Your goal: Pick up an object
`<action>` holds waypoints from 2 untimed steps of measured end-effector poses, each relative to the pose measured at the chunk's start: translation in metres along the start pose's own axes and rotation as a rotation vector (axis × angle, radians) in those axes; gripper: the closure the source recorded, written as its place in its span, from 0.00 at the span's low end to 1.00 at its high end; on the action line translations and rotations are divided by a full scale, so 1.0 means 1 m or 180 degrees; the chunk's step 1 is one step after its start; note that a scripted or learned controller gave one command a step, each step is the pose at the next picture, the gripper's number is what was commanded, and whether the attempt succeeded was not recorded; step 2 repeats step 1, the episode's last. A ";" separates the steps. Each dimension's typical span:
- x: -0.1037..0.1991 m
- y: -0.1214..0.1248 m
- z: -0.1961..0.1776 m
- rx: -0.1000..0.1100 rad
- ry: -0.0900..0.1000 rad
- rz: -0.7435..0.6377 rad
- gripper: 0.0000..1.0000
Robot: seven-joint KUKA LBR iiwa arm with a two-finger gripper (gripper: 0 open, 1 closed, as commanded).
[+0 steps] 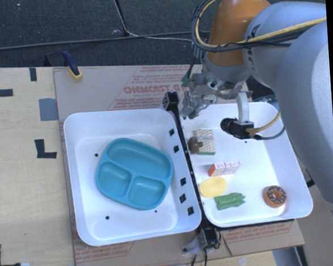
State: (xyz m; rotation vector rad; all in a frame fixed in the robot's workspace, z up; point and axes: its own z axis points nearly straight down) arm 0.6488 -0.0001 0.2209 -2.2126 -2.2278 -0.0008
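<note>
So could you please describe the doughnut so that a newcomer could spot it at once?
Start at the right bin, the one that the arm reaches over. Go to its near right corner, where the doughnut lies apart from the other items. It alone is a round brown ring with a hole.

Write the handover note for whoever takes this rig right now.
Gripper: hovers over the far left corner of the right bin, nothing seen held.
Right bin holds: a brown-and-green snack piece, a red-and-white carton, a yellow piece, a green piece, a donut.
Left bin: a blue divided plate.
Done: nothing picked.
Left: descend, grasp, lift one object.
</note>
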 end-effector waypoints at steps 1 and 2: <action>0.059 0.005 0.005 0.0002 -0.0002 -0.0001 1.00; 0.059 0.005 0.005 0.0002 -0.0002 -0.0001 1.00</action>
